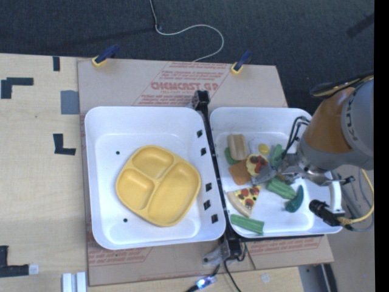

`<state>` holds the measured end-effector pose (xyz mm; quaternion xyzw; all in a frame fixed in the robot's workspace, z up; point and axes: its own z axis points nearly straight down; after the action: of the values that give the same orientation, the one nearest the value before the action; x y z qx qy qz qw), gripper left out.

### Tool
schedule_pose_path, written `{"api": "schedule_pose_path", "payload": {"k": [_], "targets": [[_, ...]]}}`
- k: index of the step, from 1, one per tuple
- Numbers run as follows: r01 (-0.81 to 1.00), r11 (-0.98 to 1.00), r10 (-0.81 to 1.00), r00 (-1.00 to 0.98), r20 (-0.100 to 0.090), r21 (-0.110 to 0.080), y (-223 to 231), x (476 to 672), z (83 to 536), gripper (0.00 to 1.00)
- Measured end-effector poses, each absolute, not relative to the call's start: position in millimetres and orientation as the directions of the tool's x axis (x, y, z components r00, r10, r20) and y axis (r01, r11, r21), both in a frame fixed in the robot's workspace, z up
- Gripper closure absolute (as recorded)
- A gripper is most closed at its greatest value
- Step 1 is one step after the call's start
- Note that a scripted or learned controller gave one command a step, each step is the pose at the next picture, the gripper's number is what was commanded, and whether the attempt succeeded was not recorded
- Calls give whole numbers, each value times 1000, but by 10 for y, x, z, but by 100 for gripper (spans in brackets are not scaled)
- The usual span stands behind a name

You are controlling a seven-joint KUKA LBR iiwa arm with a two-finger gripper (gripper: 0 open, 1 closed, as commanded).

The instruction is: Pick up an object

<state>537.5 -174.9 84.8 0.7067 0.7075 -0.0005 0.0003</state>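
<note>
The right bin (304, 115) holds several toy foods: a tan bun (236, 145), a brown round piece (239, 173), a red and yellow piece (256, 163), a pizza slice (245, 199), a green pod (247, 224), a green pickle shape (281, 188), a teal piece (295, 201) and a small yellow piece (263, 148). My gripper (265, 176) is low in this bin, reaching in from the right. Its tip lies between the red and yellow piece and the pickle shape. My grey and orange arm (331, 132) hides the bin's right side.
The left bin (103, 126) holds a yellow divided plate (158, 185). A black divider with clips (206, 157) runs between the bins. Both bins rest on a cardboard sheet (176, 84) on the wooden bench. A white cable (194, 29) loops behind.
</note>
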Motion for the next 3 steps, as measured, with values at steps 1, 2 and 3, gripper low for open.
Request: {"api": "schedule_pose_path", "payload": {"k": [1,2,3], "targets": [[1000,2,1000,-2,-2,1,-1750,5377,954,100],[1000,1,1000,-1,-1,4,-1751,5398,1585,100],[1000,0,1000,0,-2,3,-1824,5349,2064,100]]}}
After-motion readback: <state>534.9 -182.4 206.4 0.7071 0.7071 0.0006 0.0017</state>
